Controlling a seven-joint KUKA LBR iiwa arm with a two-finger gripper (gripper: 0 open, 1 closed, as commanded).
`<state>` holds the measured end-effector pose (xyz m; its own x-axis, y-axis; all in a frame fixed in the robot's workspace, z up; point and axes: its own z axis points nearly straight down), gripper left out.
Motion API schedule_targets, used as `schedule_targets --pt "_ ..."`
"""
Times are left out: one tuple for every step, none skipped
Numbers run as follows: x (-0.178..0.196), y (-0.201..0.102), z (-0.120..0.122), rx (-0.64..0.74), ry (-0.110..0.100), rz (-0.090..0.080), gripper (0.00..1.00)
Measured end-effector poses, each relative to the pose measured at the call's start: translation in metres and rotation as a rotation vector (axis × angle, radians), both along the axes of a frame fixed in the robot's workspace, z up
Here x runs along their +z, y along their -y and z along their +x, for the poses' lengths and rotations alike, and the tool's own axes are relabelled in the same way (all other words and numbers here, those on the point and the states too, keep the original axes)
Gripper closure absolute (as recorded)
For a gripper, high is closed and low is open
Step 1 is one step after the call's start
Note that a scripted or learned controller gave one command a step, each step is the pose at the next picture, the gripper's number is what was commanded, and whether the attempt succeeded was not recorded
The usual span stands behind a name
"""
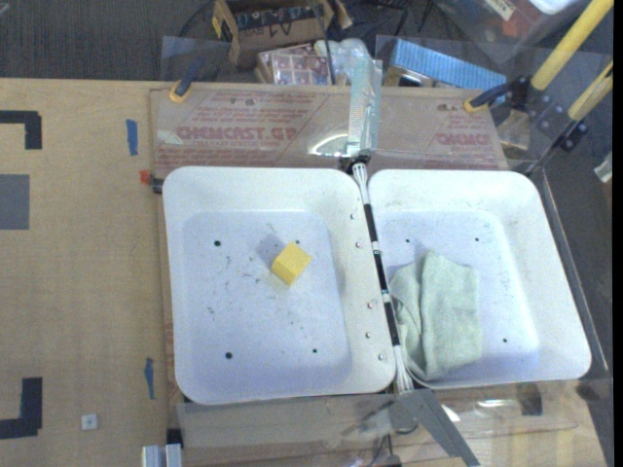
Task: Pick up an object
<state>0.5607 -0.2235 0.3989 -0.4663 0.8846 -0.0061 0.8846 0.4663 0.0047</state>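
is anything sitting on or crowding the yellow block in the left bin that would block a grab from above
Nothing visible does. The yellow block lies alone on the floor of the left bin, away from its walls. The pale green cloth is in the right bin.

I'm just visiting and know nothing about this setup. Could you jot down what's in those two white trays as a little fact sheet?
left bin: holds one small yellow block, near its middle, slightly tilted
right bin: holds a pale green cloth, crumpled against its left wall
bins: side by side, edges touching
block and cloth: apart, in separate bins
bench: wooden, blue tape marks
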Motion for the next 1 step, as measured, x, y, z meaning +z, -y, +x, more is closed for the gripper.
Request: schedule_targets --pt "0.0385 0.0008 -0.0293 0.405 0.001 -0.004 1.0"
